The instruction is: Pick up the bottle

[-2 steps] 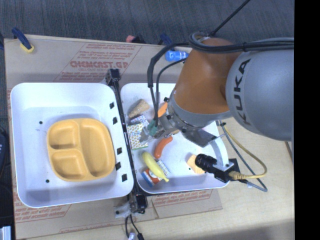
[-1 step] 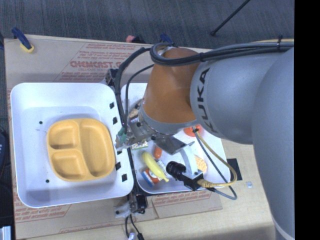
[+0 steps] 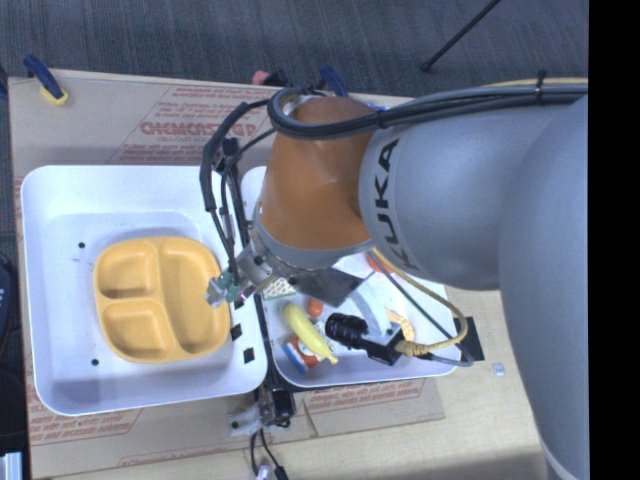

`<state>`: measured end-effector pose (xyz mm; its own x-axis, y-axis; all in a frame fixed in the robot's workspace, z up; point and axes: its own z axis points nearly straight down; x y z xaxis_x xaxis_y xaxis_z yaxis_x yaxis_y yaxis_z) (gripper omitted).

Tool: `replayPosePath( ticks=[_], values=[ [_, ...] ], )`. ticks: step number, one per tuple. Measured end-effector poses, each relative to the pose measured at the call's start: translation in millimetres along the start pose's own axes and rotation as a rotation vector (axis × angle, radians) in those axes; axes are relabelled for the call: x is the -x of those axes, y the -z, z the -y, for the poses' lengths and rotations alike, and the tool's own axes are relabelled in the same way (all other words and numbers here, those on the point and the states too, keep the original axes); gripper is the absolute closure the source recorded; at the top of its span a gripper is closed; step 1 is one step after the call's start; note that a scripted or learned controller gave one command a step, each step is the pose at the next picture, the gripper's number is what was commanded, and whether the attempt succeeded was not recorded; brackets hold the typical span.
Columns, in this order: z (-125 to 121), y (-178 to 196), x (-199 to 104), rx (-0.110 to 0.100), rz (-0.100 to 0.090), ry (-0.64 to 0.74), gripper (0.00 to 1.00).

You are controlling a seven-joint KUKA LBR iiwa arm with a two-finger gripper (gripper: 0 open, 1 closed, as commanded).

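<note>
Gripper sits low over the left bin, right at the right-hand rim of the yellow tray, just beside the wall where the two bins meet. Its state: can't tell, since the wrist covers most of it from this angle and what shows is small and blurry. Nothing visibly held.

Above it is the orange band, then the grey arm, which comes in from the right and hides most of the right bin's back half. Black cables loop from the band's top down its left side toward the gripper.

Yellow tray: 3 compartments, lying flat in the middle of the left bin.

Right bin: only the front part shows. A banana lies at a slant near the bin's left wall. A small red-orange thing is just behind it, and a small white/blue/red item touches or nearly touches the banana's front end. A pale yellow bit lies further right.

Bottle: can't pick it out w/ certainty. The things in the right bin are too small or part-hidden to name, so can't tell which one it is. The gripper is apart from all of them, over the other bin.

Both bins rest on a cardboard-covered bench w/ red print. There's a blue clamp at the back left corner.
</note>
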<state>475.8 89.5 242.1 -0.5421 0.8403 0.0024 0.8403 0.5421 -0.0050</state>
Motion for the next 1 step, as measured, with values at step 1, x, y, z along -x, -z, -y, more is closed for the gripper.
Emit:
replayPosePath(
  ticks=[1],
  values=[
    [40.4, 49.5, 64.2, 0.004, 0.004, 0.142, 1.00]
  ],
)
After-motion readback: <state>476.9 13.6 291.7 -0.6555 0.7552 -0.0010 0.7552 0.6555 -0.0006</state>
